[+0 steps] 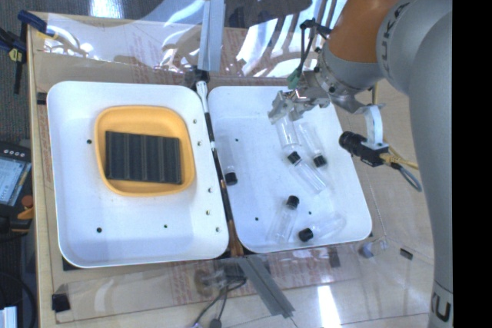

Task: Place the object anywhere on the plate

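Although the yellow plate (143,116) sits in the left bin (73,211), the candidate objects, small clear vials with black caps, all lie in the right bin (250,188), well apart from the plate on its right. Nearest the onlooker, the near vials (286,220) lie beyond the plate's near rim. The middle vials (289,140) lie level with the plate's centre. Farther off, level with the plate's far rim, the gripper (294,102) hangs close over the middle vials' far ends; whether it is parted or closed cannot be told. A vial is judged light, rigid, smooth, breakable and apt to roll, so it is best pinched gently across mid-barrel.
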Available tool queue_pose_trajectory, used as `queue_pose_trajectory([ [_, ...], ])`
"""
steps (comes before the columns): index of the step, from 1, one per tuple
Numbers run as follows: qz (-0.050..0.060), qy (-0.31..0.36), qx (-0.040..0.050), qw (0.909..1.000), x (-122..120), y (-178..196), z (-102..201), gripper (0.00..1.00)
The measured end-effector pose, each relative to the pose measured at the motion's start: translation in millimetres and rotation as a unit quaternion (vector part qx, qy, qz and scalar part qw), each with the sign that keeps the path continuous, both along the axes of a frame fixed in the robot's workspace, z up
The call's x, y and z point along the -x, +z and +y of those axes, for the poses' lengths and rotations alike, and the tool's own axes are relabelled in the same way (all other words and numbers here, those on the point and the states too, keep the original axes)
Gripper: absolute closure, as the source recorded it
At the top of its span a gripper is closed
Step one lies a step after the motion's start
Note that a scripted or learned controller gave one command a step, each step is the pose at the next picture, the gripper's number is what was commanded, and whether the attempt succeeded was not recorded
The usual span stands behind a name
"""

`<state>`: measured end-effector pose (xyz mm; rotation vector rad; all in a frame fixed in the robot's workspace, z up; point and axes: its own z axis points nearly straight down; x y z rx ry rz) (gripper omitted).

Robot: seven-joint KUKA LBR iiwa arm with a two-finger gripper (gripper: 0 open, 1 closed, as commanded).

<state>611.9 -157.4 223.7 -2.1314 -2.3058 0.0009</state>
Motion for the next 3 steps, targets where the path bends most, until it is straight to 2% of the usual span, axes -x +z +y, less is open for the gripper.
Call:
queue_pose_trajectory([
  [1,0.001,0.091,-0.0003,0.9958,31,-52,19,1.00],
  [2,0.000,0.163,0.0003,0.9866,5,5,56,1.00],
  [3,0.000,0.163,0.0004,0.9867,5,5,56,0.00],
])
